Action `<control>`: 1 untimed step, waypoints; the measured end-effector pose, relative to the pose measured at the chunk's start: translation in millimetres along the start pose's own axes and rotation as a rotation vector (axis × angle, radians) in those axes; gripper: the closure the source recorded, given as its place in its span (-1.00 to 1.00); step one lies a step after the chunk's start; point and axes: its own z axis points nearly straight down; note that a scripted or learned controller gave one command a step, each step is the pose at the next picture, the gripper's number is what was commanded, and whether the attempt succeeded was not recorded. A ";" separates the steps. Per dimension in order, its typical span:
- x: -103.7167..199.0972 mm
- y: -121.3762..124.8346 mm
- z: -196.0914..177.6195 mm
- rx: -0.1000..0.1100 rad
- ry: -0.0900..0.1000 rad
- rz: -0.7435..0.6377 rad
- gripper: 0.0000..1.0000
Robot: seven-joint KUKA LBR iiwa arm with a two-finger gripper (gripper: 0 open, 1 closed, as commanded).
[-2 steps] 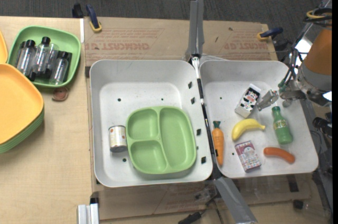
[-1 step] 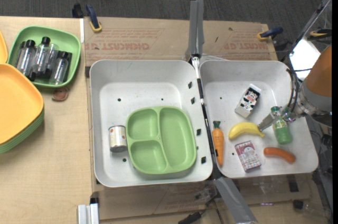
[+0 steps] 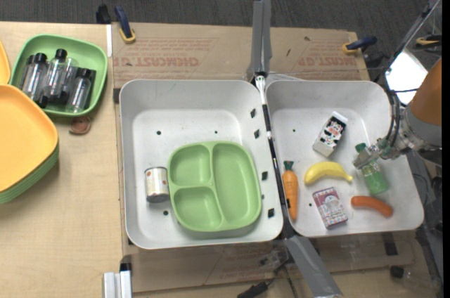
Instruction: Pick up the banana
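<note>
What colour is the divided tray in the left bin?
Light green, seen clearly in the camera view: the tray has three compartments.

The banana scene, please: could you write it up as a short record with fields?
target: banana, lying in the right bin, free of the gripper
beside it: carrot to its left, green bottle to its right
near it: small white carton above, pink card box below, red sausage at lower right
gripper: gripper over the green bottle, right of the banana
left bin: green divided tray and a metal can
</note>
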 end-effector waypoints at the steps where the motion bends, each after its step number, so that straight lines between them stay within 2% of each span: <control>1: -26.5 66.7 -9.0 0.002 -0.004 0.234 1.00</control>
